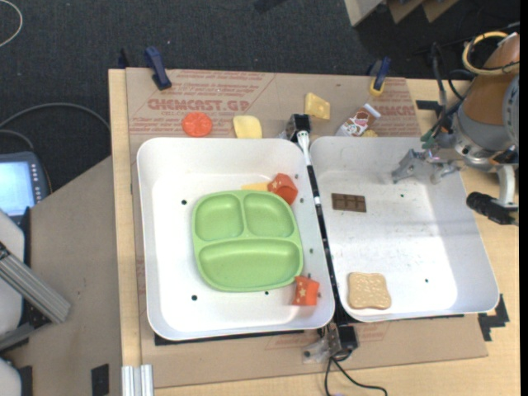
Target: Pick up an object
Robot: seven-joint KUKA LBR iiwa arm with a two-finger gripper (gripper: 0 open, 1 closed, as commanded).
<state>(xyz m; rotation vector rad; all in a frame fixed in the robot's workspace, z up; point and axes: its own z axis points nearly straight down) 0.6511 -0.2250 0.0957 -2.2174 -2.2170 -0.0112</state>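
Note:
My gripper point(422, 168) hovers over the back right part of the right bin point(462, 246), its grey fingers spread with nothing between them. In that bin a brown chocolate bar point(348, 203) lies to the gripper's left and slightly nearer. A tan slice of toast point(368, 290) lies by the front left corner. The left bin point(161, 221) holds a green divided plate point(246, 239). A red-orange piece point(284, 188) and a yellow sliver point(255, 186) sit at the plate's back edge. A small orange block point(305, 290) rests at its front right.
Behind the bins on the cardboard lie an orange disc point(197, 124), a pale yellow piece point(247, 126), a yellow wedge point(317, 106), a white-and-red packet point(357, 124) and a black item point(299, 125). Blue clamps point(157, 68) point(379, 74) grip the board's back edge.

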